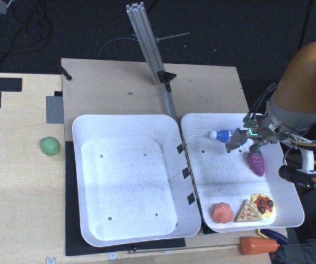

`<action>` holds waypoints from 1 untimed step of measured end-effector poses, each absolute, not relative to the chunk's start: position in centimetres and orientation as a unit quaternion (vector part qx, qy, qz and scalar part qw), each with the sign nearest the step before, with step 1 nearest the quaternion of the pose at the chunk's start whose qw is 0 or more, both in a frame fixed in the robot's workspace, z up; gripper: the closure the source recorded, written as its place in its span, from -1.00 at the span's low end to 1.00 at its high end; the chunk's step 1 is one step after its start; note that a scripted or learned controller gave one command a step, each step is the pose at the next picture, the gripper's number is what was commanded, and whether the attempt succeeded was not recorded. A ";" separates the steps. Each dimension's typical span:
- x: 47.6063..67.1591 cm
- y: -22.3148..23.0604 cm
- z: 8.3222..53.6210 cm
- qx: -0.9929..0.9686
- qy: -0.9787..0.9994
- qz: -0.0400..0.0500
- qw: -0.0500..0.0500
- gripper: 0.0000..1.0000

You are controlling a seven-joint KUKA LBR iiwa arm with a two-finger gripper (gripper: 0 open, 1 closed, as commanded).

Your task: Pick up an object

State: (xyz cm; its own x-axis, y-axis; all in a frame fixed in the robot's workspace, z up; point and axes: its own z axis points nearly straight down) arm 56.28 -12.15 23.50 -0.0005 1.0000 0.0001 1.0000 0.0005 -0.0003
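Both bins (126, 126) are plain white, the right one holding a purple grape bunch (256, 163), a blue-and-white bottle (221, 135) and a reddish-orange ball (222, 213). Far left sits a green ball (50, 146); an orange carrot (259, 245) lies bottom right.

From my end I take the left white bin (78, 126) as my landmark. Well off to its left, a green ball (50, 146) sits on the bare wooden bench. Further left and up, I see black tape marks (1, 91) and a grey square (54, 109). Under the bin lies a black mat (70, 202), showing along its left and lower edges. Black clips (186, 172) line its right rim. Behind it an aluminium rail (149, 43) slants away. Far to its lower right lies an orange object (258, 245).
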 end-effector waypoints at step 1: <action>56.3 -12.2 23.5 -0.707 -0.707 0.000 0.000 -1.00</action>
